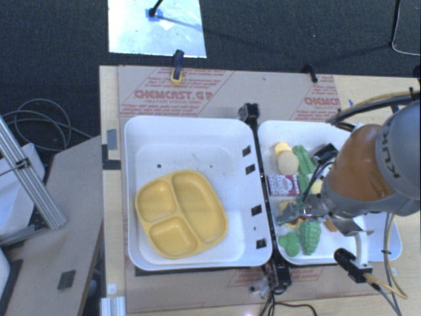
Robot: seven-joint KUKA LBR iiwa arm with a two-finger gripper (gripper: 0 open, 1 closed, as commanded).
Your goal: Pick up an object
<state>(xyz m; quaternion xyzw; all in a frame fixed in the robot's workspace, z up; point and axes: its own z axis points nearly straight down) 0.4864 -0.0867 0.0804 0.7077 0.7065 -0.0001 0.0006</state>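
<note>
**Over the right bin, the arm hangs low**

In the right bin point(388, 242) the gripper point(294, 214) sits among small toy foods, just above a green bumpy piece point(310, 236) and beside a red-and-white packet point(283, 185). Whether it has hold of anything, I cannot tell. A yellow divided plate point(180, 212) lies in the left bin point(197, 133).

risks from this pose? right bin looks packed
1. The gripper sits low in the right bin among tightly clustered toys; it may nudge the green pieces or the red-and-white packet rather than isolate one.
2. It is close to the divider between bins, so a collision or pinned item seems possible.
</note>
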